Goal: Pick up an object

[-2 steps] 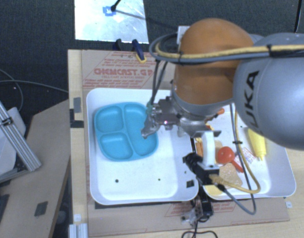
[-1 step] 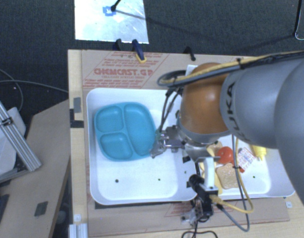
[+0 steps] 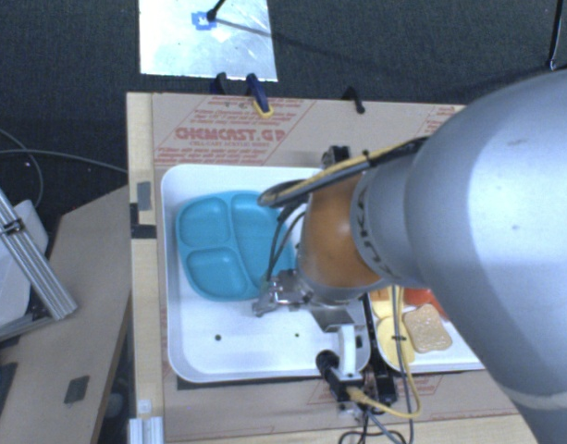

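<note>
**A:** What is on the bench?

**B:** A shallow white plastic bin sits on a sheet of brown cardboard printed with red lettering. In its upper left part lies a turquoise plastic tray with three moulded compartments, flat on the floor of the bin. To the right there is a pale yellow plate-like disc with a tan, toast-shaped piece resting on it, and a small orange-red item just above that piece (too hidden to identify).

**A:** Where is the arm?

**B:** The grey metal arm reaches in from the right and covers much of the scene. Its orange band hangs over the middle of the white bin, just beside the turquoise tray's right edge. Yellow and black cables run along it.

**A:** And the tool?

**B:** The tool points down near the lower right corner of the turquoise tray. The wrist blocks it, so I cannot tell how it is set or whether it has hold of anything.
</note>
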`<state>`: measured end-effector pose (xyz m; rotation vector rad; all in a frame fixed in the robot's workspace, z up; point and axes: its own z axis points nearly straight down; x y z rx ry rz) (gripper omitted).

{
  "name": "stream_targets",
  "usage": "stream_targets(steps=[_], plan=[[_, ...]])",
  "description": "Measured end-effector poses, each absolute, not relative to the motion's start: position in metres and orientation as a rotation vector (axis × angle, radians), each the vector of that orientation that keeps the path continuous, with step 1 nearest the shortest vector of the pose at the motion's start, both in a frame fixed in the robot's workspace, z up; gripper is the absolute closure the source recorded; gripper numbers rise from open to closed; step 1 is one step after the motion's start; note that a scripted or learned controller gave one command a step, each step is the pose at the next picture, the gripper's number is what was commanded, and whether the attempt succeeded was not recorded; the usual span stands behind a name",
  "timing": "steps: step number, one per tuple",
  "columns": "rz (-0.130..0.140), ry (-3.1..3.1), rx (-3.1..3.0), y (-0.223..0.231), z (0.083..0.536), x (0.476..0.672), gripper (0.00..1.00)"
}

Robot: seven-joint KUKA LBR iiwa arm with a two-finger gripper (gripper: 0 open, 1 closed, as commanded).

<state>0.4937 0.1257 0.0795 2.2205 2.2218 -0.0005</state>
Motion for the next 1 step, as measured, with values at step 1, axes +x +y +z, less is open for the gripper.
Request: stream_targets(steps=[1], plan=[[-0.019, 2.237, 2.224, 0.1117, 0.0829, 0.5471, 0.00]])
